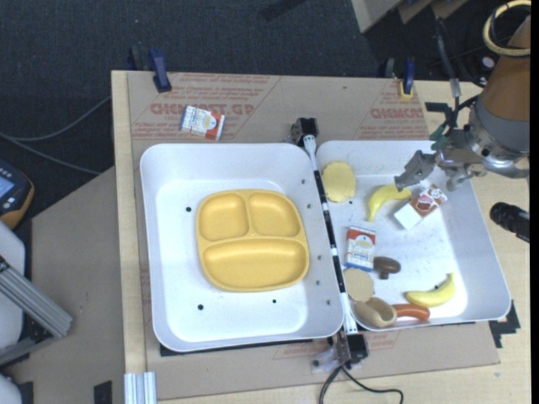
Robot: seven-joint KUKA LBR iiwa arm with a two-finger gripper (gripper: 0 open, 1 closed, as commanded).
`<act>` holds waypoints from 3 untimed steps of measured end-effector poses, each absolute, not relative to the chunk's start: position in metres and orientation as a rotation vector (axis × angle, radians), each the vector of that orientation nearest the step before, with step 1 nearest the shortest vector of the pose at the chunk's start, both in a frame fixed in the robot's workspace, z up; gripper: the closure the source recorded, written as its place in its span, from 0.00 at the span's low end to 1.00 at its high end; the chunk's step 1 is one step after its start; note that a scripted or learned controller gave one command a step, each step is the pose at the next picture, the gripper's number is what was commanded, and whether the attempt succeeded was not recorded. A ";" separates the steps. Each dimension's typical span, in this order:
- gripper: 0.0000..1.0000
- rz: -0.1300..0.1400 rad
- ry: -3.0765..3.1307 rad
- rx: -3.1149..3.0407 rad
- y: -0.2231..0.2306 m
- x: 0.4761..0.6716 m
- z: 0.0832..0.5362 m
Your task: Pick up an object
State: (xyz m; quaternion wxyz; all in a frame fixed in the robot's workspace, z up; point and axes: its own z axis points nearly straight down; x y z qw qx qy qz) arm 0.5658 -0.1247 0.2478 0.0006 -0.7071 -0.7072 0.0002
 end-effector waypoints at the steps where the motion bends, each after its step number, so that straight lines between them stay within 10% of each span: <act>1: 0.00 0.002 -2.221 -2.217 -0.115 0.615 0.078; 2: 1.00 -0.004 -2.223 -2.224 -0.116 0.617 0.095; 3: 1.00 -0.017 -2.237 -2.215 -0.031 0.622 0.191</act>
